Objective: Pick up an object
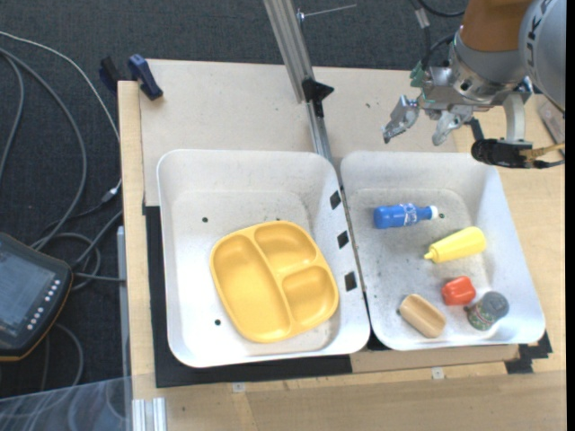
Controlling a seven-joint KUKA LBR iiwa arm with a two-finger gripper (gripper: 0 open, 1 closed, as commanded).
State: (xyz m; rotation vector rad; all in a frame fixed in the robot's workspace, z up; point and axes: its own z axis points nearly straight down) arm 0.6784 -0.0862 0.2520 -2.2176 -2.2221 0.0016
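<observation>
My gripper (420,124) hangs above the far edge of the right bin (503,206), fingers spread open with nothing between them. Below it in that bin lie a blue bottle (402,215), a yellow squeeze bottle (456,244), a small red object (458,290), a tan bun-like piece (421,315) and a dark round can (488,309). The blue bottle is the closest to the gripper, a little nearer the camera. A yellow divided plate (272,279) lies in the left bin (180,187).
A slanted metal pole (292,39) rises from the gap between the bins at the back. A blue clamp (144,75) sits at the bench's far left corner. Cables and a pendant (27,294) lie on the floor to the left.
</observation>
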